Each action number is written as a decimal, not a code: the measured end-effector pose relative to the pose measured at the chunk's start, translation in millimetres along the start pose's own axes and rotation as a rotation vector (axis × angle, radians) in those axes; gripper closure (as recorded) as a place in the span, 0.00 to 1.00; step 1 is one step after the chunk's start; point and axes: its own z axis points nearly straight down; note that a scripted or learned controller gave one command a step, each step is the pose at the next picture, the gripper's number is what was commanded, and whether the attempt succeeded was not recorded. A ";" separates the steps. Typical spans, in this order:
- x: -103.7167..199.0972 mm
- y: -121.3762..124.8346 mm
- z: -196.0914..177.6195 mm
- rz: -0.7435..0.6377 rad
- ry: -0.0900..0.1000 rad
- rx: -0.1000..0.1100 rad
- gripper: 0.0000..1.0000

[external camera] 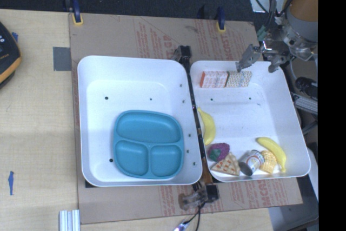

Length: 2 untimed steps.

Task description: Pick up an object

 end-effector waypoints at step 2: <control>73.7 -33.6 95.6 -0.001 -0.001 0.001 0.00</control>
